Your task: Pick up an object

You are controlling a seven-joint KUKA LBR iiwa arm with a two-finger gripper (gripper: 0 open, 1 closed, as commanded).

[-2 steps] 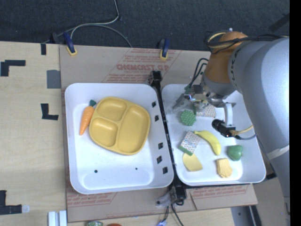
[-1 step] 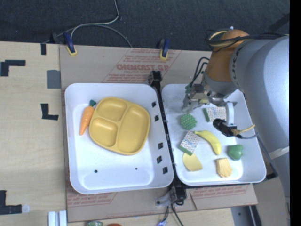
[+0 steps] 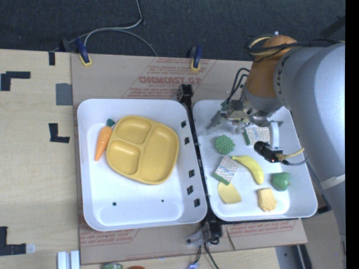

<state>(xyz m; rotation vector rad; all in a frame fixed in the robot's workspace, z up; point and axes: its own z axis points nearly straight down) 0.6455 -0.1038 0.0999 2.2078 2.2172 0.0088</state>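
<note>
the end effector (image 3: 229,120), its metal fingers spread and gripping nothing, hangs in the upper part of the right shallow white bin (image 3: 297,206), just above the green knobbly round toy (image 3: 224,144). nothing is lifted, so the step in hand looks like the approach. near that green toy, further down the bin, lie the yellow plastic banana (image 3: 250,167) and a green-edged patterned block (image 3: 225,169). the next move likely calls for lowering over the green toy and pressing the fingers around it.
</note>
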